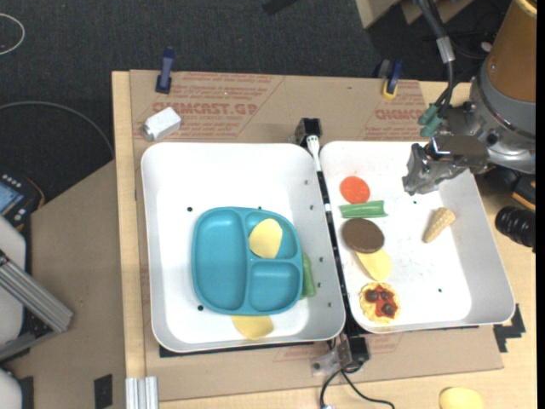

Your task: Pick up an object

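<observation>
In the right bin (477, 288) lie a red round piece (355, 187), a green strip (364, 209), a brown oval (364, 234), a yellow piece (375, 264), a small pizza toy (379, 302) and a tan cone (438, 224). My gripper (423, 175) hovers over the bin's upper right part, just above and left of the cone. Nothing shows between its fingers.
The left bin (170, 228) holds a teal divided plate (245, 260) with a yellow piece (266, 239) on it. Another yellow piece (253, 325) lies below the plate and a green one (307, 277) at its right edge. A white block (162, 123) sits on the bench behind.
</observation>
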`<action>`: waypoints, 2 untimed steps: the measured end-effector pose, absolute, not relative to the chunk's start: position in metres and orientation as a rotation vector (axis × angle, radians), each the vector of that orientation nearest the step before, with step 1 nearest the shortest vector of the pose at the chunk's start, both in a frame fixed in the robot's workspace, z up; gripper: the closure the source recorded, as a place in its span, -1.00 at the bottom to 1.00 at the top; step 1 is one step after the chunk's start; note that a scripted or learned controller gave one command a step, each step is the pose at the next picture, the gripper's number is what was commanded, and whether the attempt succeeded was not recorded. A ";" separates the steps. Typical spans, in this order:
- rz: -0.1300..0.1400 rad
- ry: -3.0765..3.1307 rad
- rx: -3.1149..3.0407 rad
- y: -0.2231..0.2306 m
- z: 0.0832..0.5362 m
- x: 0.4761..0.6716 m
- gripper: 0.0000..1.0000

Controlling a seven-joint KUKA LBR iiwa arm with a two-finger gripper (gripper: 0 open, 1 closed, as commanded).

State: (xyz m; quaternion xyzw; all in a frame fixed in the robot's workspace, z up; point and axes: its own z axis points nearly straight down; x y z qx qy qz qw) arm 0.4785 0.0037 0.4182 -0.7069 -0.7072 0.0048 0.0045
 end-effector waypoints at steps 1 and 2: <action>0.018 -2.205 -2.223 -0.053 0.280 0.477 1.00; -0.020 -2.236 -2.224 -0.022 0.427 0.481 1.00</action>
